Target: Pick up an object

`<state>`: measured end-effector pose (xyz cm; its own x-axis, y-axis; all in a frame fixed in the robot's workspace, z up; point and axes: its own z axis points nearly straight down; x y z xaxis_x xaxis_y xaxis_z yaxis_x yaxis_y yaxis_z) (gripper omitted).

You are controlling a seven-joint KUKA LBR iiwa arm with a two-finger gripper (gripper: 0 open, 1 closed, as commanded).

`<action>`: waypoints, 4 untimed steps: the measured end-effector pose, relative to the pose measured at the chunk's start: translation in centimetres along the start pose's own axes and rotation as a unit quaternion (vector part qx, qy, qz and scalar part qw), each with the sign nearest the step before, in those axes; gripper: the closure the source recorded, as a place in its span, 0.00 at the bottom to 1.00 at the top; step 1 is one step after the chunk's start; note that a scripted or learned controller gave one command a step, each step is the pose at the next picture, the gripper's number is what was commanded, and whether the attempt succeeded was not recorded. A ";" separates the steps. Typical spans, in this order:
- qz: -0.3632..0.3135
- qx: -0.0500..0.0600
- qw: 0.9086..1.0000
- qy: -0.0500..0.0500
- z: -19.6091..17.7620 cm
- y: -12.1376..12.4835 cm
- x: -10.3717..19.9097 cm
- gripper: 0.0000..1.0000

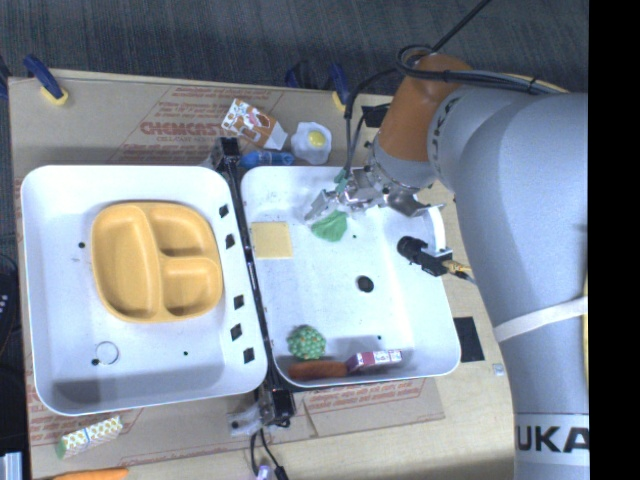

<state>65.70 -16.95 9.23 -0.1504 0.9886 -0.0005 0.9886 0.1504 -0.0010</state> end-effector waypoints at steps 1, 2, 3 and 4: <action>-0.002 0.000 1.000 0.000 -1.1 0.1 0.0 1.00; -0.002 0.000 1.000 0.000 -1.1 0.1 0.0 0.00; -0.154 0.001 0.988 0.001 0.1 -2.7 4.8 0.00; -0.015 0.002 1.000 0.001 0.1 -3.9 4.6 0.00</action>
